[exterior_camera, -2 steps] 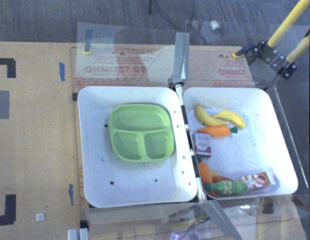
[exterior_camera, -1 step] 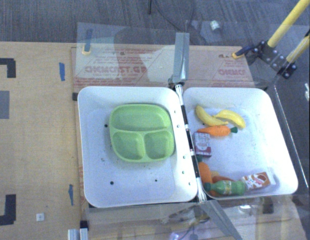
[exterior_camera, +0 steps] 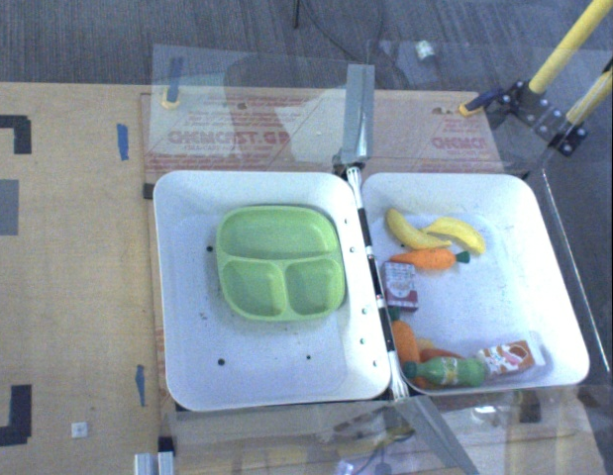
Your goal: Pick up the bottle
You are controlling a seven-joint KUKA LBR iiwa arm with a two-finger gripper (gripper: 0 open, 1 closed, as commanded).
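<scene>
Claw and arm out of frame, so its state can't be told. Green plastic bottle [exterior_camera: 451,370] lies on its side at the near edge of the right white bin [exterior_camera: 544,265], touching an orange-and-white juice carton [exterior_camera: 506,358]. Green three-compartment plastic tray [exterior_camera: 281,261] sits in the left white bin [exterior_camera: 187,344].

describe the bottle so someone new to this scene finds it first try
Start at the right white bin and go to its near edge. The bottle lies there on its side, green bodied with an orange label end, touching a carrot. Its neighbours are bananas, a second carrot and a small carton.
</scene>
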